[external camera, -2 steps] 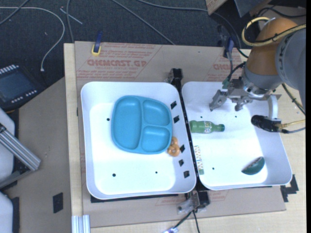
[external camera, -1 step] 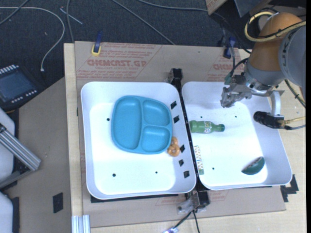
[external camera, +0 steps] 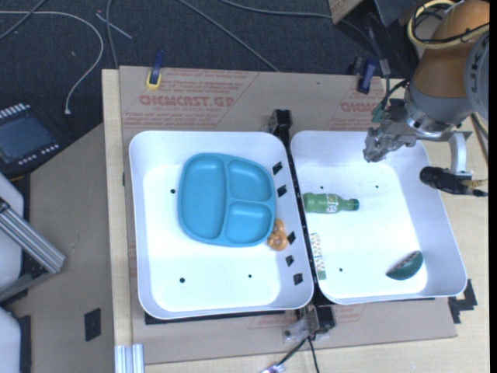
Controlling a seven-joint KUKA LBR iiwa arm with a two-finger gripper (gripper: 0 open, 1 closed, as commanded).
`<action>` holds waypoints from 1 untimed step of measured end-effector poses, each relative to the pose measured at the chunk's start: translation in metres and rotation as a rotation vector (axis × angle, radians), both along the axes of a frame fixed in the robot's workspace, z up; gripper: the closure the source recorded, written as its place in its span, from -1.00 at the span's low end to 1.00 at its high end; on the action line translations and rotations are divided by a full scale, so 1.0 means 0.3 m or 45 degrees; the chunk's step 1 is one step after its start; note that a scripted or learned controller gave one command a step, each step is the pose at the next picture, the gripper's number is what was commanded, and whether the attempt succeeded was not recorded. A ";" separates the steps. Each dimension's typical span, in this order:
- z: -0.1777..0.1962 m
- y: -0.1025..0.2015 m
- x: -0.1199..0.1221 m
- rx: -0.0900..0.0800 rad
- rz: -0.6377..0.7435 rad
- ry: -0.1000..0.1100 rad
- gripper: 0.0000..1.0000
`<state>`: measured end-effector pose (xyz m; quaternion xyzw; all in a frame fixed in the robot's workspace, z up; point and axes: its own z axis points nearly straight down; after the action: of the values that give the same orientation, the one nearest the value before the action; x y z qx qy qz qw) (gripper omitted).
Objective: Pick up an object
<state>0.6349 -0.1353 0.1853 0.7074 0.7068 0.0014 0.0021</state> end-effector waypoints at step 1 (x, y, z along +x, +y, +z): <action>0.184 -0.001 0.006 -0.001 0.002 -0.004 1.00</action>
<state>0.6366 -0.1355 0.2405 0.7069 0.7073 0.0023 0.0032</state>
